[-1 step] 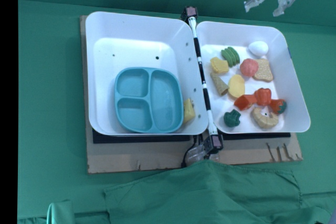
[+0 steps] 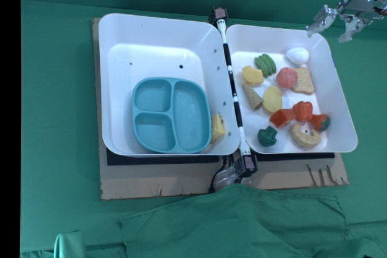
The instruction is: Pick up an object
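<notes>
Roughly a dozen toy food pieces lie loose in the right bin (image 2: 340, 130), none yet lifted; any of them can serve as the pick target. The white egg (image 2: 297, 55) sits nearest that bin's far right corner and closest to the gripper (image 2: 334, 24), which hangs above and just outside that corner, fingers spread and holding nothing, probably staged for a descent. The left bin (image 2: 121, 39) holds a teal divided plate (image 2: 171, 115), with a yellow piece (image 2: 217, 127) wedged against its near right wall.
</notes>
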